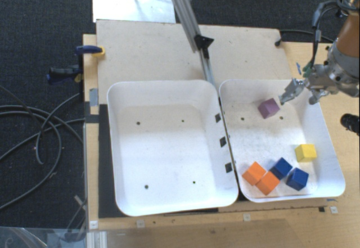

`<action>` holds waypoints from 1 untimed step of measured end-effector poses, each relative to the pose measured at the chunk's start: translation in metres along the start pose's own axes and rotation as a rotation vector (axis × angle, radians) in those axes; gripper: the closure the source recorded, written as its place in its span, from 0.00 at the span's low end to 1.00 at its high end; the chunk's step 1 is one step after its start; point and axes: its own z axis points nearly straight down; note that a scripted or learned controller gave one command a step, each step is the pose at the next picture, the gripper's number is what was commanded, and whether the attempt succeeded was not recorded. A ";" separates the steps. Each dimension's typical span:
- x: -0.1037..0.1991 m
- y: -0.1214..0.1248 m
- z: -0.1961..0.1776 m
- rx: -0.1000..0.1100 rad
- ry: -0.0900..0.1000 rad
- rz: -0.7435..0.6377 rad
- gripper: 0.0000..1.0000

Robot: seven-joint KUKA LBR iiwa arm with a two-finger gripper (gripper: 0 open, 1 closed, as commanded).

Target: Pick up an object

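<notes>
The gripper [301, 90] hangs above the right bin [329, 145], its fingers apart and gripping nothing; the purple block [268, 108] just beside it looks the likeliest target. It sits alone, well apart from the blocks crowded at the near wall.

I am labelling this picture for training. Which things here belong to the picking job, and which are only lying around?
Part of the job:
- hand
- purple cube, nearest the hand
- yellow cube
- two orange cubes
- two blue cubes
- right bin that holds them

Lying about:
- left bin
- blue clamp
- black cables
- metal pole
</notes>
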 end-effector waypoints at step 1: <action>-0.002 0.046 0.109 0.005 0.000 -0.003 0.00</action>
